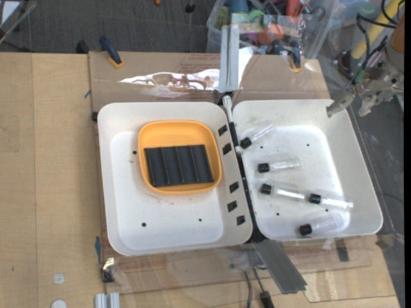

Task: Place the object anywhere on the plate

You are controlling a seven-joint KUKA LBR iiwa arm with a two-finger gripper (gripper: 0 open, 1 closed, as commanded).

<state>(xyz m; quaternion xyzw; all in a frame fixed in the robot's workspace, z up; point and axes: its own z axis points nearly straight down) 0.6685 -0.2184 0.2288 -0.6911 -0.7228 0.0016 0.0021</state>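
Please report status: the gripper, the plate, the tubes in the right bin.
Gripper at right bin's far corner, holding nothing seen. Orange plate in left bin bears a black block. Clear tubes lie loose in right bin.

Orange plate (180, 135) holds a black ridged block (178, 165); clear tubes (289, 194) lie rightward.

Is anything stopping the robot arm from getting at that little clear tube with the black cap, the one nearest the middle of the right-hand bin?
Probably not. The tube lies flat and uncovered in the right bin, apart from the other tubes, with nothing over it, so the way from the right looks free.
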